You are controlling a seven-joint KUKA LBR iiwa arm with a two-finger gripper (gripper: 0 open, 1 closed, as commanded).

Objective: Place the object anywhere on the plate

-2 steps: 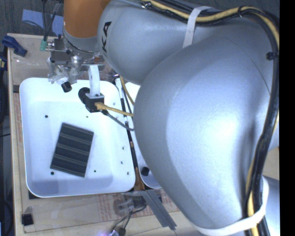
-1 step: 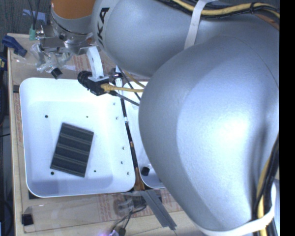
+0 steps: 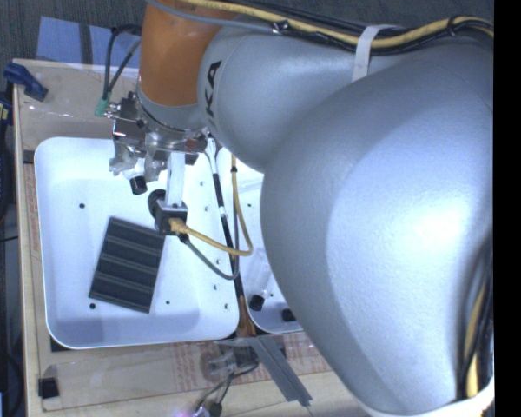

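A flat, dark grey ribbed plate (image 3: pixel 128 265) lies in the left white bin (image 3: pixel 61 233), in its near-left part, turned slightly off square. My gripper (image 3: pixel 127 161) hangs over the far middle of that bin, up and a little to the right of the plate, apart from it. The grey arm with its orange band (image 3: pixel 175 50) comes in from the right and hides the space under the wrist. I make out no object between the fingers or elsewhere in the bin.
The arm's big grey body covers most of the right bin (image 3: pixel 267 307), of which a narrow strip shows. A blue clamp (image 3: pixel 24 81) sits on the bench's far left corner. The wooden bench edge (image 3: pixel 139 367) runs along the front.
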